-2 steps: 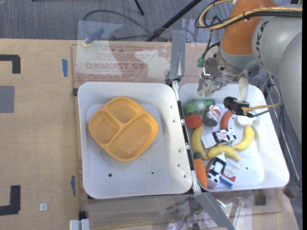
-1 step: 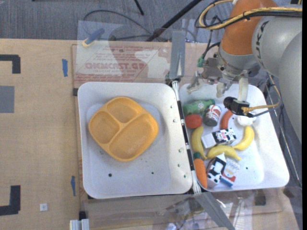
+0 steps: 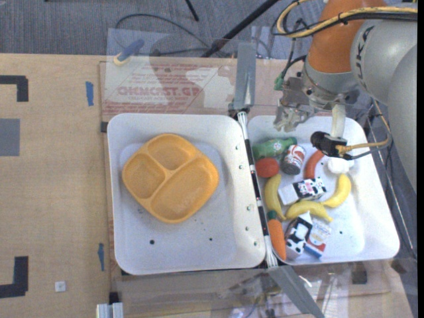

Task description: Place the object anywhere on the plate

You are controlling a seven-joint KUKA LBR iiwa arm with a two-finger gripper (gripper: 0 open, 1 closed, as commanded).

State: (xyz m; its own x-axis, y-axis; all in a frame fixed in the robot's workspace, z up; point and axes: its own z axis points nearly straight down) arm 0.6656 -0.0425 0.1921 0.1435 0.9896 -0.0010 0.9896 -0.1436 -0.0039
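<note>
Nearest, along the right bin's [image 3: 381, 234] front edge, a carrot [image 3: 277, 238] and two small cartons [image 3: 305, 238] lie by its left wall, two bananas [image 3: 318, 207] just behind. The left bin [image 3: 132, 250] carries the orange plate [image 3: 170, 175], three compartments, toward its left side. Farther back, a tomato [image 3: 267, 167], a can [image 3: 293, 158], a green piece [image 3: 275, 146]. The arm reaches in from the right, bent steeply down, gripper [image 3: 289, 120] hanging over the right bin's far-left corner, jaws slightly apart, clamped on nothing.

Grey carpet [image 3: 79, 12] — wooden bench [image 3: 46, 197]
</note>
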